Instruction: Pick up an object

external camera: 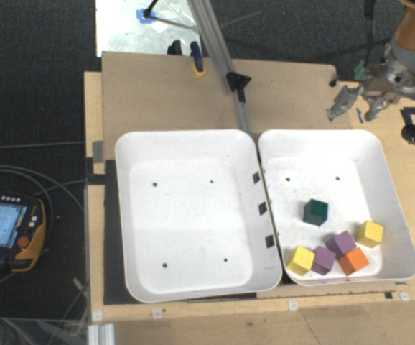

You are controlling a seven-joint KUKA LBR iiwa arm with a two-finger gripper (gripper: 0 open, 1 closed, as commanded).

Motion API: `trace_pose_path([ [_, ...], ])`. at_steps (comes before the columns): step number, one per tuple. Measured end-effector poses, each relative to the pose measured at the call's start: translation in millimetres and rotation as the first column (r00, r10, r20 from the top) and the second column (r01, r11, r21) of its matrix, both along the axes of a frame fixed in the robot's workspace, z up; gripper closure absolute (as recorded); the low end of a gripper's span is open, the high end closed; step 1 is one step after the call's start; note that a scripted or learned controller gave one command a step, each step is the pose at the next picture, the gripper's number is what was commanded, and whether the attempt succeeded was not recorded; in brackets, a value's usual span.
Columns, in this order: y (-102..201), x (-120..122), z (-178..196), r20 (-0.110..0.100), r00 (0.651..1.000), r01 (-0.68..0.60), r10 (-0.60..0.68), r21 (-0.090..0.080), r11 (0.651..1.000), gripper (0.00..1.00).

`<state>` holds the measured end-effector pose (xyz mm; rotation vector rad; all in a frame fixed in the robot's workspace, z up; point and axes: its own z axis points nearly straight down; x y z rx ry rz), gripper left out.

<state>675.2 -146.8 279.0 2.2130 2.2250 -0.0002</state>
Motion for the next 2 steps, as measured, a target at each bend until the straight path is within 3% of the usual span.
trace_pose_path([
  [1,0,0,0,0.0,1.0,0.0,0.0,0.0,1.0,0.0],
  [2,19,15,-152,-0.006,1.0,0.0,0.0,0.003,1.0,0.0],
])
